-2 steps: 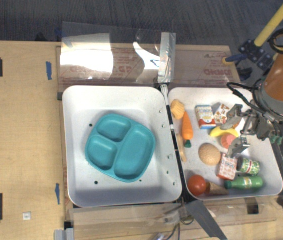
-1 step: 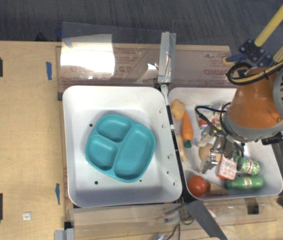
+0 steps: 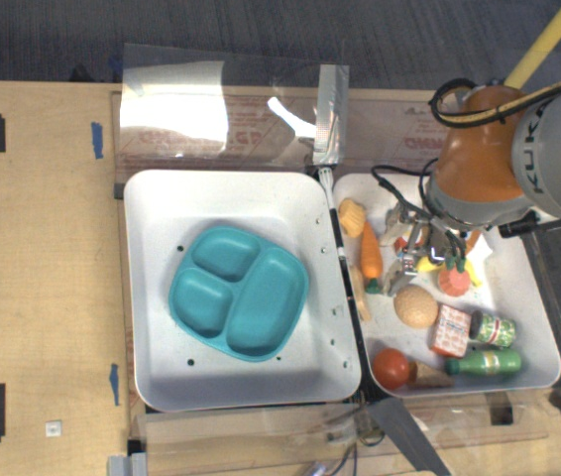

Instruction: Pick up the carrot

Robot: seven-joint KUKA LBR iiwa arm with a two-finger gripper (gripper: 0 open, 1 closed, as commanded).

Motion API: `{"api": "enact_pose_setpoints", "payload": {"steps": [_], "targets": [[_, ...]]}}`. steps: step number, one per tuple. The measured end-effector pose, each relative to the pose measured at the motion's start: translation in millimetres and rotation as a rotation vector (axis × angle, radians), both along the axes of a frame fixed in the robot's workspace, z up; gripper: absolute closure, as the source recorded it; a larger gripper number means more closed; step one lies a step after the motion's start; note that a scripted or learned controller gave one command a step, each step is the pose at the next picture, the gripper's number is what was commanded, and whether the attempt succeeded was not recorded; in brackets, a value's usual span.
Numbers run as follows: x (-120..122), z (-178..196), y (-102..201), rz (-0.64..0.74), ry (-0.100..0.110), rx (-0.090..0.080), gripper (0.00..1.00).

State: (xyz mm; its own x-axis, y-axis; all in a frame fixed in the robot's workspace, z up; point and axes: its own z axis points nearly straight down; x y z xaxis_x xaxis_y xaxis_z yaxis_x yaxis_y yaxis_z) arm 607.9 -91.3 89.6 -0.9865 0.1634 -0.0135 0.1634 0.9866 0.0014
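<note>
Two bins sit side by side on the bench — the left bin (image 3: 152, 206) holds a sectioned plate (image 3: 238, 292) near its middle. The right bin (image 3: 533, 296) is crowded. The carrot (image 3: 371, 253) lies along its left wall, with a small roll (image 3: 351, 216) just behind it. The gripper (image 3: 421, 256) hangs just right of the carrot. A round bun (image 3: 416, 306) lies in front of the gripper — a tomato (image 3: 392, 367) sits nearer the front wall. Right of the bun are a small packet (image 3: 451, 330), a can (image 3: 494, 331) and, before them, a bottle (image 3: 484, 365) on its side.
</note>
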Motion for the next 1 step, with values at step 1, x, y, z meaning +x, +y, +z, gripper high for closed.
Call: {"api": "enact_pose_setpoints", "payload": {"steps": [1], "targets": [[-39.5,0.2,-6.1,-0.434,0.001,0.005,0.00]]}}
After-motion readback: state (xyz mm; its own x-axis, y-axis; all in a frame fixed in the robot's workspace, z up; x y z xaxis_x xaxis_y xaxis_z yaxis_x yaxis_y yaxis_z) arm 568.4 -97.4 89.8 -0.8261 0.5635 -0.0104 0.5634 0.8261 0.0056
